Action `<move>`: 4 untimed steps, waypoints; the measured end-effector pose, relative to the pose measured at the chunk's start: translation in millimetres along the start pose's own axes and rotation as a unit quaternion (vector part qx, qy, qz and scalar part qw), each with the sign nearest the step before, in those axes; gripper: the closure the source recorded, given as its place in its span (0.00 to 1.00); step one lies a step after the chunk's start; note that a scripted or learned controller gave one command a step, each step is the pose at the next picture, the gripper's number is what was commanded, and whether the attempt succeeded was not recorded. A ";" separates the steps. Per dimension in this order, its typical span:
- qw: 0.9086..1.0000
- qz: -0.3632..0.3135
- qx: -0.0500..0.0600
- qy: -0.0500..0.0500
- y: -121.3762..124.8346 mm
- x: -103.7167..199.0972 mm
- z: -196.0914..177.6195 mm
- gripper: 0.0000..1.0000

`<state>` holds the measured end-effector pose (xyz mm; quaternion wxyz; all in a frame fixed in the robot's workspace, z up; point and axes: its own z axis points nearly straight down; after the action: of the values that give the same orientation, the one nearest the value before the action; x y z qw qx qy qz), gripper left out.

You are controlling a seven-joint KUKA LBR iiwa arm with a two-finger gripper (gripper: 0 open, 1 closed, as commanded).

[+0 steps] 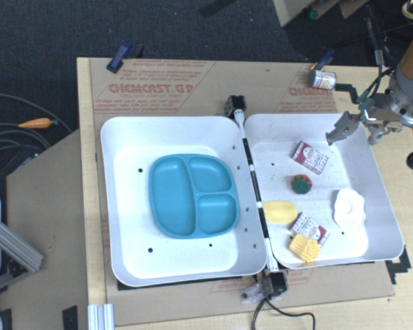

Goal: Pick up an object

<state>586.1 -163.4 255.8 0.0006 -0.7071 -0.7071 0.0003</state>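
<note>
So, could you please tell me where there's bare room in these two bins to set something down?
The left bin has bare floor all around the blue divided plate, widest at its near edge. In the right bin, the far left corner is bare. It is crowded toward the near edge: yellow lemon, red-white packet, yellow corn piece and white piece cluster there.
</note>
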 end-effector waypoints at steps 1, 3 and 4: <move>1.000 0.000 0.002 0.001 40.0 -7.0 148.2 0.00; 1.000 -0.001 -0.008 -0.002 64.1 59.6 154.0 1.00; 1.000 0.000 -0.007 -0.002 63.8 59.6 154.3 0.00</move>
<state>649.7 -103.7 101.4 -0.0060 -0.7067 -0.7074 -0.0031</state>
